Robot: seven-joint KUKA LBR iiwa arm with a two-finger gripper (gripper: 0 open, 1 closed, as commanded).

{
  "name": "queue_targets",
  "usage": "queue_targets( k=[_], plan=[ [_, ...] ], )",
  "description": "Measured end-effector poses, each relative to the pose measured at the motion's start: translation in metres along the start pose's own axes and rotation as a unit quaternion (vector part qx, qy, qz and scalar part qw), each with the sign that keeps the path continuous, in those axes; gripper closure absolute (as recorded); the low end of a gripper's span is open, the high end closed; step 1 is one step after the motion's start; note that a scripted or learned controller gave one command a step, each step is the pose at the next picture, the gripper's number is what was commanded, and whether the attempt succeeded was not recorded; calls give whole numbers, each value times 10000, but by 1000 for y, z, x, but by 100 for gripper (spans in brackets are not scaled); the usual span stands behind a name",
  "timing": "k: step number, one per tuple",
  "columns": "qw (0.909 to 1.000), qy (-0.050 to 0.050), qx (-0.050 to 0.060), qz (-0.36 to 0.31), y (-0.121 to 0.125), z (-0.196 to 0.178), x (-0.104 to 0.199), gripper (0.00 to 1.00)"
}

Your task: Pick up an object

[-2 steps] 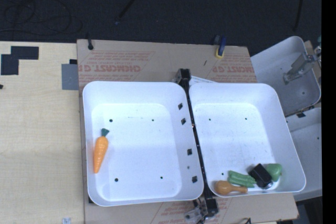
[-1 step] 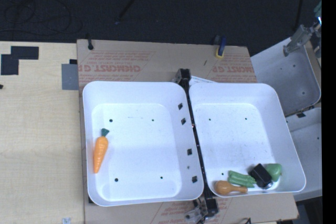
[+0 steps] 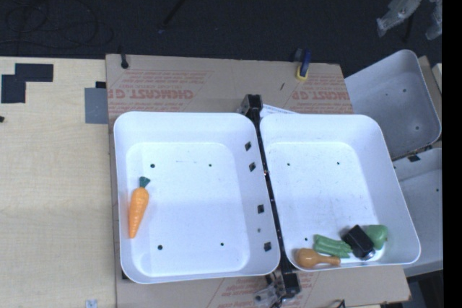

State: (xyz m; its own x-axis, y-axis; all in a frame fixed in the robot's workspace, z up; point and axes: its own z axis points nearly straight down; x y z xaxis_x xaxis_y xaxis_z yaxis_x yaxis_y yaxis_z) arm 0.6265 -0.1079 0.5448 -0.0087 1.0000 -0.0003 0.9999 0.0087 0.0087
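Left bin (image 3: 123,155) holds a carrot (image 3: 137,208) lengthwise, green top pointing far; hand (image 3: 404,7) state perhaps unreadable.

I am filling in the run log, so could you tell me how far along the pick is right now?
Nothing looks picked yet. The gripper sits at the upper right, away from both bins. The toy carrot lies in the left bin; the green pieces, black block and orange piece lie in the right bin's near corner. The whole reach and grasp remains.

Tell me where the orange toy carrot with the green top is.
The orange toy carrot lies in the left white bin, against its left wall, alone.
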Motion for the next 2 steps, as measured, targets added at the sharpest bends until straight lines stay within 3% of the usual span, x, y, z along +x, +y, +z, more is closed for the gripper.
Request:
queue_targets(
  k=[1,2],
  plan=[
    [10000,-9,54,57,18,8,-62,0],
    [10000,-7,55,57,16,8,-102,0]
  ],
)
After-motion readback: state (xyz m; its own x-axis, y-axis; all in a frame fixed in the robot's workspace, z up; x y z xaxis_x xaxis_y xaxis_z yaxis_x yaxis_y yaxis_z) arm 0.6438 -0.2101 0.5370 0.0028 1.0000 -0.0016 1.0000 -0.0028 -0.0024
